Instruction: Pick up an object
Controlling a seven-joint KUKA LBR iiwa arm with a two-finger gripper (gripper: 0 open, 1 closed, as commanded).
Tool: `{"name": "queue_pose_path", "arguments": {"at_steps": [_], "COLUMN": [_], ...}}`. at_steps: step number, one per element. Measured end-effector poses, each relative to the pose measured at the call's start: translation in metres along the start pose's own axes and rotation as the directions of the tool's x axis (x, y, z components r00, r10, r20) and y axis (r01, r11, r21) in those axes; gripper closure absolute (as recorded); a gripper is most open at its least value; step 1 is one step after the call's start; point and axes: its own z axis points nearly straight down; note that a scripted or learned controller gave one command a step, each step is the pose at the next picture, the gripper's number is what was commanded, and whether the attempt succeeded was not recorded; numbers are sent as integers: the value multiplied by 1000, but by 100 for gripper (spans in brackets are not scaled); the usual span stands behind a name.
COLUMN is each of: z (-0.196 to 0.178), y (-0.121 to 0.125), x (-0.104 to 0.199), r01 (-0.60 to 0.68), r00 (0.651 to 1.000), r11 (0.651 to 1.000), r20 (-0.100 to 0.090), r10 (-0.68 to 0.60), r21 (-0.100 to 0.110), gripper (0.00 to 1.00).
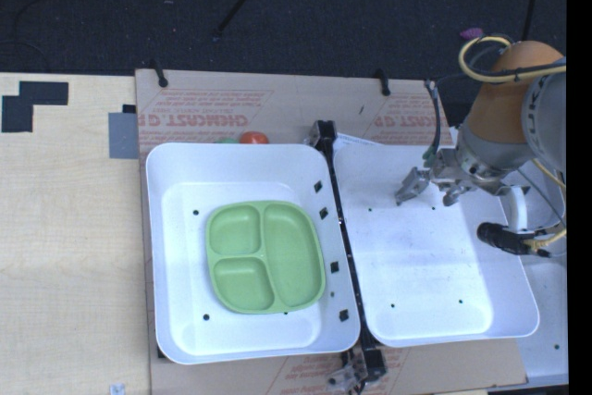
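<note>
A light green divided plate (266,255) lies flat in the left white bin (176,190), a little right of its middle. My gripper (431,191) hangs over the upper right part of the right white bin (435,310), far from the plate. It stands open, and between its fingers I see just the white bin floor. The grey arm with its orange band (511,97) comes in from the right edge.
A small red object (253,139) and a bit of green (227,141) peek over the back rim of the left bin, on the cardboard. A black divider (339,236) with clips runs between the bins. Cables (518,239) hang beside the wrist at the right.
</note>
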Motion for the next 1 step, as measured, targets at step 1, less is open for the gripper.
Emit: {"name": "queue_pose_path", "arguments": {"at_steps": [1], "z": [-13], "y": [1], "x": [-1], "r01": [-1], "r00": [1000], "r11": [1000], "r20": [1], "r10": [1], "r21": [-3], "gripper": [100]}}
